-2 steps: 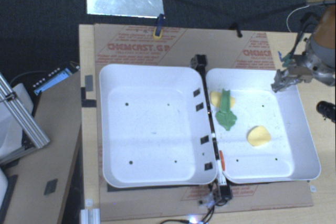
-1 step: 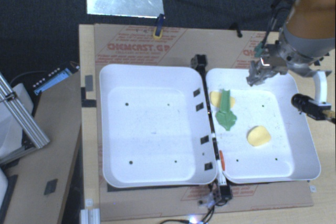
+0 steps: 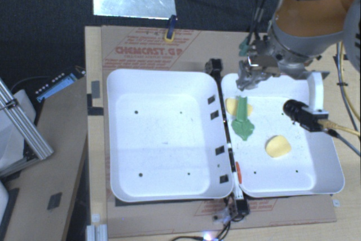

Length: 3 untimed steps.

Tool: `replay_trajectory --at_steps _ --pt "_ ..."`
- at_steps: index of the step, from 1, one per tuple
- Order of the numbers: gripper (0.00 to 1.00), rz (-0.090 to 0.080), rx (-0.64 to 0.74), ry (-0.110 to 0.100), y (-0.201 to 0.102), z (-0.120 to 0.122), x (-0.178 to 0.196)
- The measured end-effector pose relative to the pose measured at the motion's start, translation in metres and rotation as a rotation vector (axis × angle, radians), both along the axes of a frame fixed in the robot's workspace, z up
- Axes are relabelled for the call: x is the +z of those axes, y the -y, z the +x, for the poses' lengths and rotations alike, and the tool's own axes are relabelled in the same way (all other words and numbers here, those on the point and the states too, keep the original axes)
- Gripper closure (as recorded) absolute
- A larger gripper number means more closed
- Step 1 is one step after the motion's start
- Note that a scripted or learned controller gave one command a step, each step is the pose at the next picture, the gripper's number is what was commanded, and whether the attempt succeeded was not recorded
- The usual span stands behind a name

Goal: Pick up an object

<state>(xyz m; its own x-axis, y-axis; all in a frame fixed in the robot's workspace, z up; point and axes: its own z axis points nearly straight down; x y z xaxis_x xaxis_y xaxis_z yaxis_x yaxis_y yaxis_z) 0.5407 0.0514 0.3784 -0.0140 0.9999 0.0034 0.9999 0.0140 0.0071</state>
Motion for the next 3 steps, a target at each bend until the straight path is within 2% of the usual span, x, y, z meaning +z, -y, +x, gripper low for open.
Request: replay_trajectory --at_steps 1,2,3 --pt "1.00 0.000 -0.003 0.000 -0.058 -0.011 0.045" --pt "1.00 -0.001 -0.005 -0.003 -0.116 -0.032 0.075" --pt "1.00 0.001 -0.002 -0.002 -0.187 -0.050 0.120"
